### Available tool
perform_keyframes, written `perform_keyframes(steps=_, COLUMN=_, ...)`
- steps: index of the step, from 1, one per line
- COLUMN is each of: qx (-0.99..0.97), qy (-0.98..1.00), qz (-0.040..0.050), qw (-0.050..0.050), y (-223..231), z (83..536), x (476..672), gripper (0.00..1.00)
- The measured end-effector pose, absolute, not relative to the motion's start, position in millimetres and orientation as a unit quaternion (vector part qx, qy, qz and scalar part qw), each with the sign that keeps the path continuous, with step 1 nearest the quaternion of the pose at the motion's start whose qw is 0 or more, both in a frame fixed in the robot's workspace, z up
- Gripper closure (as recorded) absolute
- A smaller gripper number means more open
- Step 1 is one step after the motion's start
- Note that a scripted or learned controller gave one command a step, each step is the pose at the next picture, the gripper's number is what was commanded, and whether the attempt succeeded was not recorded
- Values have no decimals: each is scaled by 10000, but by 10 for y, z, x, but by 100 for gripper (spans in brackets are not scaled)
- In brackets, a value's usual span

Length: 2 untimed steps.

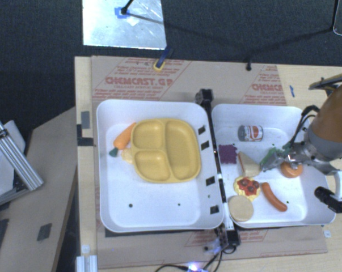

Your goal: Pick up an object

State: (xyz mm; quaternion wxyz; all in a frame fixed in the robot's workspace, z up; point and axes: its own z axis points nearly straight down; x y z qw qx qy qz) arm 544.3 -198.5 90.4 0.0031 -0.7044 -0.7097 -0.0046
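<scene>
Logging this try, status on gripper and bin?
Gripper low in right bin, fingers unclear. Orange toy beside it, grip unconfirmed. Cheese wedge, sausage close by.

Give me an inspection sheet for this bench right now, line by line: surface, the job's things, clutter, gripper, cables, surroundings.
Surface: two white bins side by side, left bin and right bin, on a cardboard sheet.
Job's things: right bin holds a can, purple block, cheese wedge, pizza slice, sausage, round cracker and an orange piece.
Clutter: left bin holds a yellow divided plate with a carrot at its left rim.
Gripper: gripper low in the right bin near the orange piece; finger state unclear.
Cables: black cable beside the arm; wires at the front edge.
Surroundings: metal plate on dark floor.
</scene>
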Motion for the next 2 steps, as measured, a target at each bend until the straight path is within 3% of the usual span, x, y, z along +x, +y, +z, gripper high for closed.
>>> perform_keyframes(steps=1, qx=-7050, qy=-7092, qz=-30, qw=-43, y=-2030, z=1030, x=5449, gripper=100)
perform_keyframes(steps=2, qx=-7060, qy=-7082, qz=-11, qw=-25, y=-2041, z=1490, x=5395, gripper=100)
